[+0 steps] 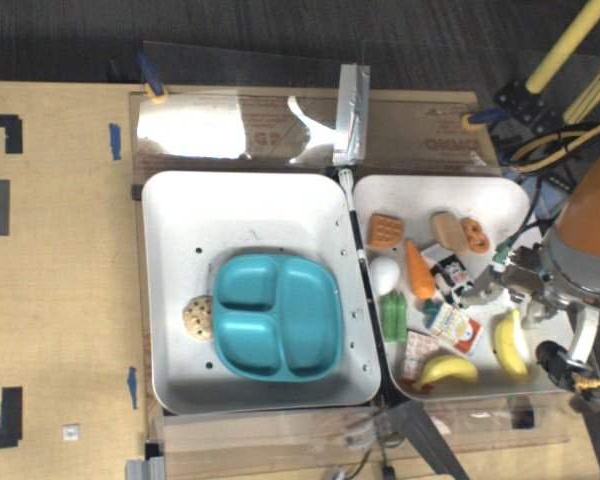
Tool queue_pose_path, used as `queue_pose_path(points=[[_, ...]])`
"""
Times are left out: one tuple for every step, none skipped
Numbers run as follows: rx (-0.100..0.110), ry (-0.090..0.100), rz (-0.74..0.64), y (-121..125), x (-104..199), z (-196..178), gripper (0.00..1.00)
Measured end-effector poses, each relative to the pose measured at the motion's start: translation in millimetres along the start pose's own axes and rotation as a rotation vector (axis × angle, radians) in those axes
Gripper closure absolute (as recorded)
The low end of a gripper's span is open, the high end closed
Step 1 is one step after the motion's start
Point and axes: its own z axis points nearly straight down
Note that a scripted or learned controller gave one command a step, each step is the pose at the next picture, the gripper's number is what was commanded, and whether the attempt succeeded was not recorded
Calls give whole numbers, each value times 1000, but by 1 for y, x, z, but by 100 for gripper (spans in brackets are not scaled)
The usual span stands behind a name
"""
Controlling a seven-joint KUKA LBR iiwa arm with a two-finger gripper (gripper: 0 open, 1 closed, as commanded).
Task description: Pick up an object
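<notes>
the bench [50, 268] is a pale wooden surface marked with black corner brackets and blue tape strips, and it carries two shallow white bins side by side. the left bin [180, 208] holds a teal divided plate [277, 315] with three compartments, lying flat toward the bin's near right part. just beside the plate's left edge lies a small speckled cookie [198, 317], apart from the bin wall.

the right bin [500, 196] is crowded with toy food. the arm [585, 238], grey with its orange band, comes in from the right over this bin's right side. its gripper [477, 286] hangs low above the clutter in the middle of the bin, near a black-and-white piece; whether the jaws are spread or pressed together cannot be told, and nothing is clearly seen between them.

among the things in the right bin, from bigger to smaller: a banana [510, 345] near the right wall, a second banana [446, 370] at the near edge, a tan bread roll [448, 231] with an orange pretzel-like piece [474, 234] touching it, a waffle [385, 230] toward the far left, a carrot [419, 271] lying lengthwise, a green vegetable [393, 315] by the left wall, a white egg [383, 273] just above it, and a small printed carton [453, 328] between the carrot and the bananas.
</notes>
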Motion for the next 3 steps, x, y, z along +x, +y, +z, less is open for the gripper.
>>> queue_pose_path(points=[[1, -2, -110, 72, 48, 64, 0], [-6, 0, -158, 127, 46, 83, 0], [-7, -1, -161, 127, 47, 72, 100]])
